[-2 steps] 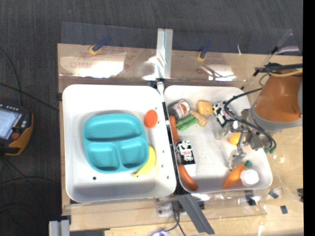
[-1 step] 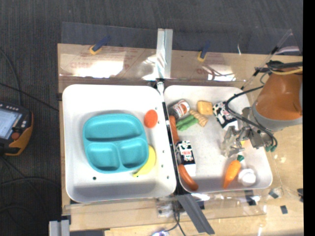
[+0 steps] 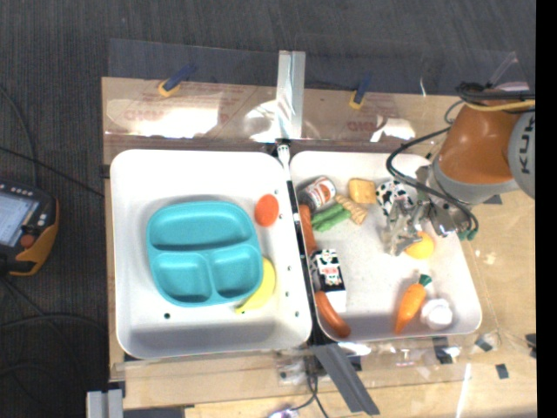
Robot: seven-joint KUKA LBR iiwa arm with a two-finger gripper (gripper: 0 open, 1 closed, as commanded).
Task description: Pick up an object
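The left bin [image 3: 130,259] holds a big teal divided plate [image 3: 204,251], with a banana [image 3: 258,293] at the plate's lower right edge and an orange ball [image 3: 266,209] by the dividing wall; bare floor rings the plate. The right bin [image 3: 466,277] is crowded along its left wall and top, with open floor in the middle. The arm [image 3: 479,146] shows "KU" on its side. The gripper [image 3: 402,233] hangs low beside a lemon [image 3: 420,246]; finger spread I cannot tell. A carrot [image 3: 410,303] lies near the lower right, a cow-print carton [image 3: 328,270] and a can [image 3: 318,191] at left; their labels are unreadable.
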